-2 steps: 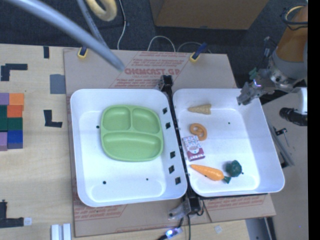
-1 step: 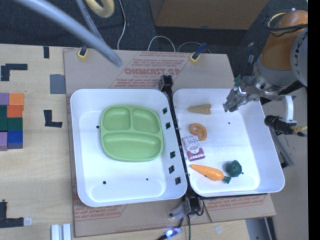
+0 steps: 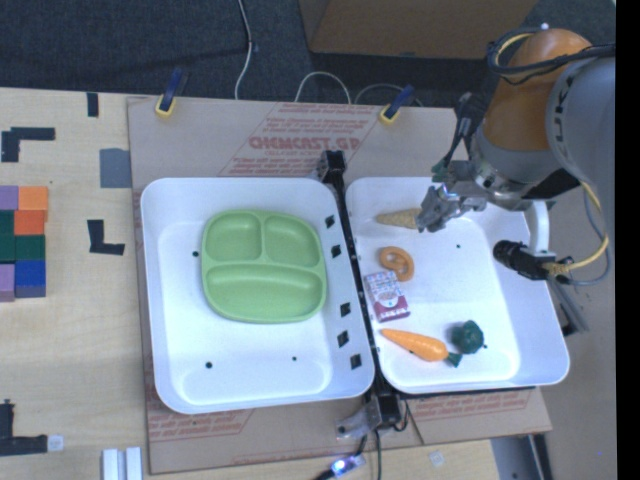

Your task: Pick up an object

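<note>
The right bin (image 3: 520,368) holds a tan cone (image 3: 398,219) lying on its side at the back, a brown pretzel (image 3: 396,261), a pink packet (image 3: 385,296), an orange carrot (image 3: 414,344) and a dark green broccoli piece (image 3: 466,336). My gripper (image 3: 436,214) hangs over the back of this bin, right at the cone's right end. From this slant I cannot tell whether it touches the cone. The arm's grey body and orange band rise behind it at the upper right.
A green divided plate (image 3: 264,266) lies in the left bin (image 3: 180,368). A black divider strip (image 3: 345,268) runs between the bins. Coloured blocks (image 3: 22,240) sit at the far left of the bench. A black cable fitting (image 3: 520,257) hangs over the right bin's right side.
</note>
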`<state>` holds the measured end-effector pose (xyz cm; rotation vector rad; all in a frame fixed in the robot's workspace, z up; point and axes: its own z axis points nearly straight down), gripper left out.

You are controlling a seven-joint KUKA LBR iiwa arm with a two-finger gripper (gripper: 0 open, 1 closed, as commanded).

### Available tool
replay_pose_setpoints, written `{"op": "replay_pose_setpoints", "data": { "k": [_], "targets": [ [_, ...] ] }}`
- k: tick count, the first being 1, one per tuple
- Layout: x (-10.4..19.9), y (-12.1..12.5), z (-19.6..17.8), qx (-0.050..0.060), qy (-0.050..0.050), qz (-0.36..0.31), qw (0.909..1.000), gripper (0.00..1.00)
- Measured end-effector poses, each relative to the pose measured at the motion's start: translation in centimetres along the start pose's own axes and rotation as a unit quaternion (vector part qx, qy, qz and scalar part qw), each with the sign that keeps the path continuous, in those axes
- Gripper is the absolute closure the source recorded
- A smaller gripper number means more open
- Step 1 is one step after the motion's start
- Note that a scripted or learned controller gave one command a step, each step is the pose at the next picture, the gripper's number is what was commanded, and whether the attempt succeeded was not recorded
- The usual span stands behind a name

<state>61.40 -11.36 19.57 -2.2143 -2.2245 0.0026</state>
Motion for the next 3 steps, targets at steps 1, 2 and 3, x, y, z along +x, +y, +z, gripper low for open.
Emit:
{"op": "replay_pose_setpoints", "data": {
  "k": [1,2,3],
  "targets": [
    [5.1,-1.9,-1.1,-0.001,0.001,-0.001,1.0,1.0],
    [11.1,-3.7,-1.6,0.0,0.0,-0.001,1.0,1.0],
    [16.8,-4.9,-2.9,-0.001,0.0,-0.001,1.0,1.0]
  ]
}}
